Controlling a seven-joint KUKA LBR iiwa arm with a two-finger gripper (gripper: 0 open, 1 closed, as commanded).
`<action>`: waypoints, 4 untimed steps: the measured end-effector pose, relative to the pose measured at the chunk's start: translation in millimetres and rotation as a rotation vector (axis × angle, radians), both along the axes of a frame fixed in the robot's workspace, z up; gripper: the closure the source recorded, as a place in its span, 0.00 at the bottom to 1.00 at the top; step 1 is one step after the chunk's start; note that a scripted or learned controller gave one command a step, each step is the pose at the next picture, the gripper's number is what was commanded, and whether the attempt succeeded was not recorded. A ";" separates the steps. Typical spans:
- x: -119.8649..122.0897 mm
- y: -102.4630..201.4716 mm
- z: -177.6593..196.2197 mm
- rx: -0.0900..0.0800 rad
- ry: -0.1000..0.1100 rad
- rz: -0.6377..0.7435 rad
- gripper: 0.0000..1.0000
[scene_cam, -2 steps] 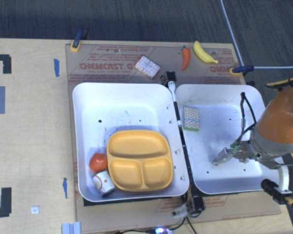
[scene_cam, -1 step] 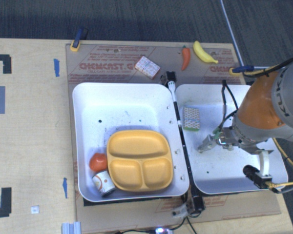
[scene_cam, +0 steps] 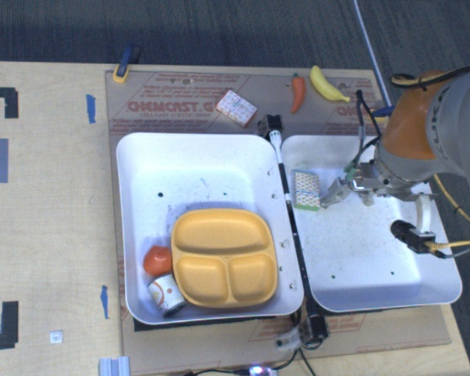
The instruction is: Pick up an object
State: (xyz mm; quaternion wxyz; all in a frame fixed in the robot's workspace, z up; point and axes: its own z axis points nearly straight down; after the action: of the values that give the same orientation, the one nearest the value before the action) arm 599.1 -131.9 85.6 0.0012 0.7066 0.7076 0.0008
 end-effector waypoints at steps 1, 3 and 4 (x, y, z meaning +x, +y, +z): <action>-104.2 6.1 12.8 0.001 0.004 -0.002 0.00; -63.1 39.3 0.2 0.000 -0.001 -0.001 0.00; 16.5 32.1 0.0 0.000 0.000 0.000 0.00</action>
State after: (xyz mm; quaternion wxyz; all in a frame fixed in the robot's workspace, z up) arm 615.6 -99.9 85.6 0.0011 0.7066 0.7076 0.0006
